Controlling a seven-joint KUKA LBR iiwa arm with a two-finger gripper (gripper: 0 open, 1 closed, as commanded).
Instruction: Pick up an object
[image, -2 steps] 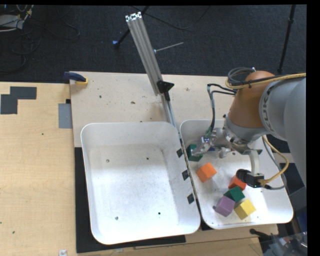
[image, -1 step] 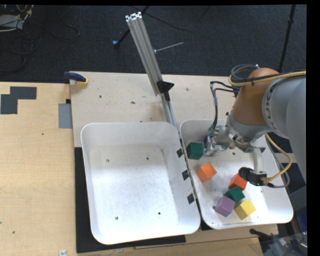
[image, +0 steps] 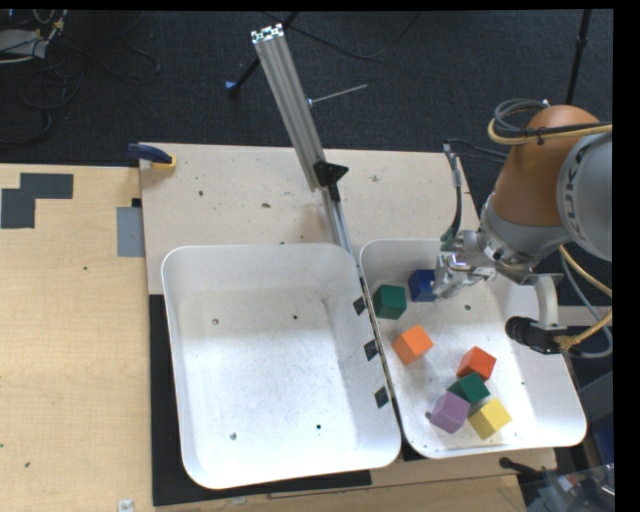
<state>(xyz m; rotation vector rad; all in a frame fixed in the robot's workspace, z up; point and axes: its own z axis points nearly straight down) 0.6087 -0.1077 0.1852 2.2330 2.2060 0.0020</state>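
both white bins (image: 270, 460) look like smooth, slightly glossy plastic, the left one lightly speckled. the bench (image: 60, 330) is pale matt wood, and the slanted rail (image: 295, 110) looks like brushed metal. the coloured cubes (image: 412, 343) seem matt and smooth; the arm's orange band (image: 535, 170) is glossy.

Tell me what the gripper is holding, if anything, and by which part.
It cannot be told. The gripper is at the blue cube in the right white bin, but a hold on it is not visible.

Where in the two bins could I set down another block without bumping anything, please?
The left bin offers its bare floor. In the right bin, blocks crowd the middle: green cube, orange cube, purple cube. The gripper hovers by the blue cube.
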